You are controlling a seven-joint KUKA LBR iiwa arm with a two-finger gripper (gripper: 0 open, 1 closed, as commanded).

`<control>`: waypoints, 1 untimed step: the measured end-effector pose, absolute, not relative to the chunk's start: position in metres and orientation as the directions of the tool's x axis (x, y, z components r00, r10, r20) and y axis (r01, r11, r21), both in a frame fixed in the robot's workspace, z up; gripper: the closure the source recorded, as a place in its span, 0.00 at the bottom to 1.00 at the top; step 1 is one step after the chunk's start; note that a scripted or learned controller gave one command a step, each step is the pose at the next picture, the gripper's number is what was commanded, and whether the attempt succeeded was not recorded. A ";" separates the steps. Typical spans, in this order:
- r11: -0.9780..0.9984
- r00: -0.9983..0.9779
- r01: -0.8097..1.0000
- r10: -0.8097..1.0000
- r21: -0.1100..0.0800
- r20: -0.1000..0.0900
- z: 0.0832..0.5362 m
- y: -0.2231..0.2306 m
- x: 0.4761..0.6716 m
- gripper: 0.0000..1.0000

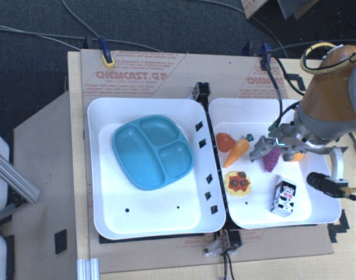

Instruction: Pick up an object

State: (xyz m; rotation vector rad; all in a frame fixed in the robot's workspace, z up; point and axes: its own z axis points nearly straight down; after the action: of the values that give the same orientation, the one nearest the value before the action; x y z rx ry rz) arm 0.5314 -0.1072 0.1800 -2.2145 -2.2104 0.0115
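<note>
gripper is lowered into the right bin, over a purple toy.

the purple toy is seen as a small, lumpy oblong lying just under the grey fingertips, partly covered by them; whether the jaws are open or closed on it cannot be told. to the left of the jaws an orange carrot with a green tip and a glossy red piece are laid. below them a round yellow pizza toy and a black-and-white boxy carton are placed. a smooth blue divided plate is held in the left bin.
</note>
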 end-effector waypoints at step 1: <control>0.001 -0.001 1.000 1.000 -0.002 0.002 0.186 -0.107 0.534 0.00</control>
State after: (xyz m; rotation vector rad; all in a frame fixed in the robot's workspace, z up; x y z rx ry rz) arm 0.5344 -0.1073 0.1856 -2.2186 -2.2201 0.0002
